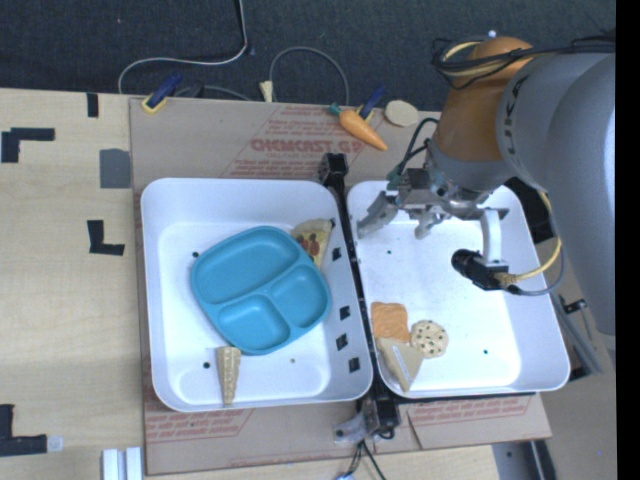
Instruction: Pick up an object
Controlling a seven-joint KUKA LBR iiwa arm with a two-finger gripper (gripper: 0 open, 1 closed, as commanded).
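My gripper (399, 221) hangs over the far left part of the right bin (520, 368), open, with its two grey fingers spread and only white bin floor between them. At the near left of that bin lie a tan toast square (389, 319), a round chip cookie (429, 338) and a pale sandwich wedge (400, 366), all well below the gripper in the view. The left bin (165, 298) holds a blue divided plate (262, 288), a pizza slice (314, 237) at the plate's far right edge, and a cone (229, 373) near the front.
A toy carrot (360, 128) and a beige piece (400, 113) lie on the cardboard behind the bins. A black divider (343, 258) runs between the bins. A black part with a yellow cable (480, 266) hangs over the right bin's middle.
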